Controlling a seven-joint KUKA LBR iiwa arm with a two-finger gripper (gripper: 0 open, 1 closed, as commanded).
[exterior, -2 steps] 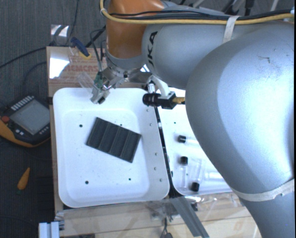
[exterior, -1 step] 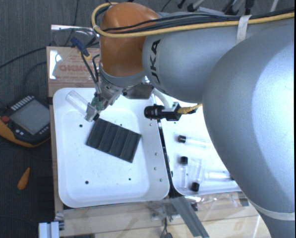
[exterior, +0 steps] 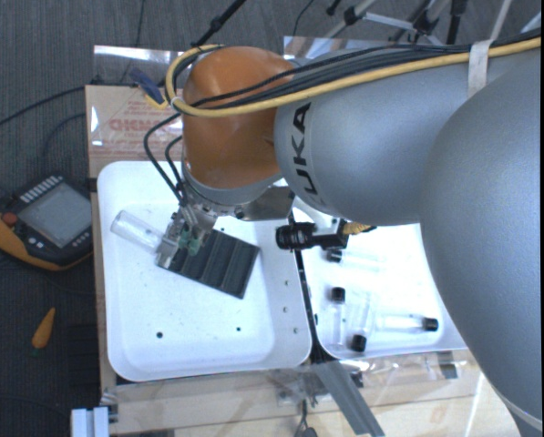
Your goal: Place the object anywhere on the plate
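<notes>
A clear plastic tube (exterior: 137, 228) lies in the left bin (exterior: 144, 335), near its upper left. Its right end reaches up to my gripper (exterior: 182, 240), which hangs low under the orange wrist band. Whether that end sits inside the gripper is hidden. Just right of the gripper lies the plate (exterior: 217, 262), a dark ribbed rectangle tilted on the bin floor. The plate's upper left corner is under the gripper. The tube is off the plate, to its left.
The right bin (exterior: 436, 271) holds several clear tubes with black caps (exterior: 408, 322). The arm's big grey body covers the upper right. A teach pendant (exterior: 44, 221) lies on the floor to the left. A ridge (exterior: 299, 299) divides the bins.
</notes>
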